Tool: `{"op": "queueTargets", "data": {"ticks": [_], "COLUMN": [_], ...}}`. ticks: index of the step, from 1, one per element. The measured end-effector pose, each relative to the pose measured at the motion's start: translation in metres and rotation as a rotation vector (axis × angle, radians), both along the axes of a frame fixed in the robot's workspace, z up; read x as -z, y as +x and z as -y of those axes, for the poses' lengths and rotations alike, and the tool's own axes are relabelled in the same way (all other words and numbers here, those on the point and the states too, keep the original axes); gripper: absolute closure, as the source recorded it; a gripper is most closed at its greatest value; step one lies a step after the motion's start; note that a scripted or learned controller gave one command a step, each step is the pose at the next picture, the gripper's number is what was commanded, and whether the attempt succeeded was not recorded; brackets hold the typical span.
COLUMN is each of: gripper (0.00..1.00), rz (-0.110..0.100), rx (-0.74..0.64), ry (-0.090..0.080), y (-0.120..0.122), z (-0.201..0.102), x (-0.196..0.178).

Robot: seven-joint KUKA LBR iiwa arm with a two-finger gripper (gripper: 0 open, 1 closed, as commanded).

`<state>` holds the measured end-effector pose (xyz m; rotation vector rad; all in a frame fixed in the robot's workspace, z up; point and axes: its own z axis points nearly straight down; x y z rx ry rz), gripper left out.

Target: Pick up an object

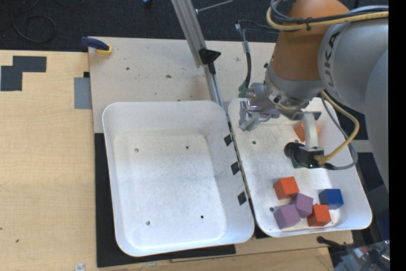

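The blocks sit huddled in the near right corner of the right bin (355, 216): an orange cube (286, 187) at the top of the group, two purple blocks (295, 210) below it touching each other, a smaller orange block (320, 215) pressed against them at about three o'clock, and a blue cube (331, 197) just above that one. Any of them would serve for the pick, and the upper orange cube looks the easiest, since it stands slightly apart from the rest with free sides.

From that orange cube, the claw (248, 118) lies toward eleven o'clock, well apart, hanging over the far left part of the same bin close to the wall it shares with the left bin (127, 136). So the move ahead, as I judge it, is a travel toward five o'clock and then a descent. The cube's sides run nearly square to the bin's edges, so little wrist turn should be needed.

Whether the claw is spread or closed I cannot tell from here; it is a blur of metal under the wrist, and I see nothing held in it.

Another orange piece (299, 131) peeks out beside the arm's white and black fitting, at about three o'clock from the claw, partly hidden. The tabletop (152, 73) beyond the bins carries a slanted aluminium rail (187, 13).
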<state>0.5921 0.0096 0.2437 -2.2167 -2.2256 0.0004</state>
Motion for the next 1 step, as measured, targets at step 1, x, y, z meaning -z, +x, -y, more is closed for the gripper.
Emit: {"op": "queueTargets", "data": {"ticks": [1], "gripper": [1.00], "rz": [-0.001], "rx": [0.000], "ry": [0.002], "y": [0.0213], "z": [-0.0588], "x": [0.0048]}}
